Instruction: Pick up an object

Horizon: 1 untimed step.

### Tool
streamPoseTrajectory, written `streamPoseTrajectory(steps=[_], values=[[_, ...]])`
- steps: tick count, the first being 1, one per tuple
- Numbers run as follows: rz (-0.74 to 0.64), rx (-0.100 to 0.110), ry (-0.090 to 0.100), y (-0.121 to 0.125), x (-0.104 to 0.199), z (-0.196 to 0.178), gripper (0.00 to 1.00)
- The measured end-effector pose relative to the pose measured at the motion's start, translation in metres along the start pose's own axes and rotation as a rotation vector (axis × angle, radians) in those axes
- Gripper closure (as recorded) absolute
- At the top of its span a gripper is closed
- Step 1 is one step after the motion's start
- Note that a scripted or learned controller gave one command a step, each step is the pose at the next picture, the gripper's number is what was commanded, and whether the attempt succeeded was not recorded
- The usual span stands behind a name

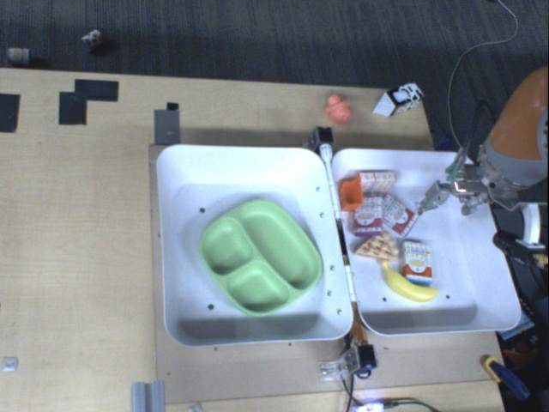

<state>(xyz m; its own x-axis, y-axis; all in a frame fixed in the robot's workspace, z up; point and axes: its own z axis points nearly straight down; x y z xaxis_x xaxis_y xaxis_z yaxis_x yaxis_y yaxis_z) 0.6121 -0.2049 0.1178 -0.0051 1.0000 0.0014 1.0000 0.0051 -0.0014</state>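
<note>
In the right white plastic bin (480,264), the metal two-finger gripper (431,197) hangs beside crowded small snack packets (383,215). I cannot tell its grip. Packed tight, they could slip or lift together.

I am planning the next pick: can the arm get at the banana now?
Probably yes. The banana lies uncovered at the near side of the right bin, touching a small carton; the pincer hovers above the same bin.
</note>
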Motion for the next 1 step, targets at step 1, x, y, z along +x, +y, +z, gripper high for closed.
streamPoseTrajectory(steps=[1], values=[[0.002, -0.017, -0.005, -0.0321, 0.0606, 0.0275, 0.0]])
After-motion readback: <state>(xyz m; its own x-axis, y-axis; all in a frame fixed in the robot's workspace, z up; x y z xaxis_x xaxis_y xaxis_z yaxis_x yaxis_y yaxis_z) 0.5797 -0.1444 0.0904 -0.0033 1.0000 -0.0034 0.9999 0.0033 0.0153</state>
